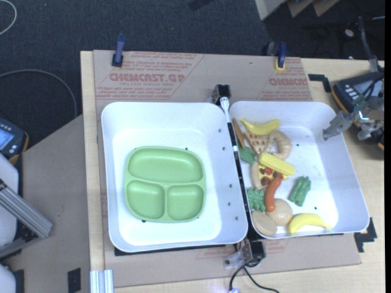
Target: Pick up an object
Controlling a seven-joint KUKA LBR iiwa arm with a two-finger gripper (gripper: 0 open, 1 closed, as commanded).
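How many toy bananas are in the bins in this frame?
2. One banana lies at the far end of the right bin, the other banana at its near edge. More could be buried in the pile.

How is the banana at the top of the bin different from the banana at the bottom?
The top banana lies at the far end of the right bin, resting against other toy food; the bottom banana lies at the near end, mostly on bare bin floor. The top banana curves with its ends pointing up; the bottom banana's ends point down. Both are yellow and lie flat.
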